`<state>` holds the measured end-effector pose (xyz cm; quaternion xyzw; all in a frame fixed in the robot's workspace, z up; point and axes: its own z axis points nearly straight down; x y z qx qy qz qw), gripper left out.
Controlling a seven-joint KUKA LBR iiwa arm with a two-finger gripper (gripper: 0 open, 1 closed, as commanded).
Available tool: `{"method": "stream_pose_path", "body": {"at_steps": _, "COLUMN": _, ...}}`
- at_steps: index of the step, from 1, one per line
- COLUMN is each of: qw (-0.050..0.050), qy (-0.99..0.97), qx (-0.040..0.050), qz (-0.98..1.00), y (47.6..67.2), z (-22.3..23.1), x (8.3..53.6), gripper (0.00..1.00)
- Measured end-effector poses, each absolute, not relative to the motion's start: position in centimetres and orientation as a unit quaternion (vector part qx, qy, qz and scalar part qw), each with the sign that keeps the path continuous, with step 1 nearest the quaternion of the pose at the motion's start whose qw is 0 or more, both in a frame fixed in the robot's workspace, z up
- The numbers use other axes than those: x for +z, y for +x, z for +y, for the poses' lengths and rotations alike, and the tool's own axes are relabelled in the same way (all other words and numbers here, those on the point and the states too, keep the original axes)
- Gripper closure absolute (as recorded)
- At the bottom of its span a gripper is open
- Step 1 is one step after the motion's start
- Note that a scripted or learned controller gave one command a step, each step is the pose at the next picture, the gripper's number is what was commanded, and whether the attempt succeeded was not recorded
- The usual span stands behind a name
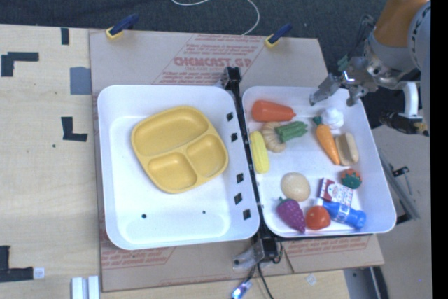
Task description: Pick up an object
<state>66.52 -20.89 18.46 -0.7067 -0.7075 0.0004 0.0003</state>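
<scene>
One fixed camera looks down aslant on both bins [105,171] from above.

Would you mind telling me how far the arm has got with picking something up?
Nothing looks picked yet: the toy food, such as the carrot and pepper, lies in the right bin. In hand: the open gripper hovers over that bin's upper right corner, nothing between its fingers. Left: descend, close on an item and lift it.

I see my grey arm with its orange band reaching in from the right, the two-finger metal gripper [338,89] spread open, empty.
</scene>
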Motion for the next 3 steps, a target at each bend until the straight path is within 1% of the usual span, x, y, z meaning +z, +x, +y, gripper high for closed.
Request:
{"method": "stream_pose_path", "body": {"at_steps": 1, "qw": 0.003, "qy": -0.707, "qx": 0.0020, "qz": -0.707, "y": 61.8, "z": -21.2, "x": 7.9, "gripper": 0.00}}
{"method": "stream_pose_path", "body": {"at_steps": 2, "qw": -0.001, "qy": -0.706, "qx": 0.0005, "qz": -0.708, "y": 62.2, "z": -21.2, "x": 9.5, "gripper": 1.00}}
{"method": "stream_pose_path", "body": {"at_steps": 3, "qw": 0.003, "qy": -0.706, "qx": 0.0009, "qz": -0.708, "y": 54.6, "z": -14.4, "x": 8.4, "gripper": 1.00}}
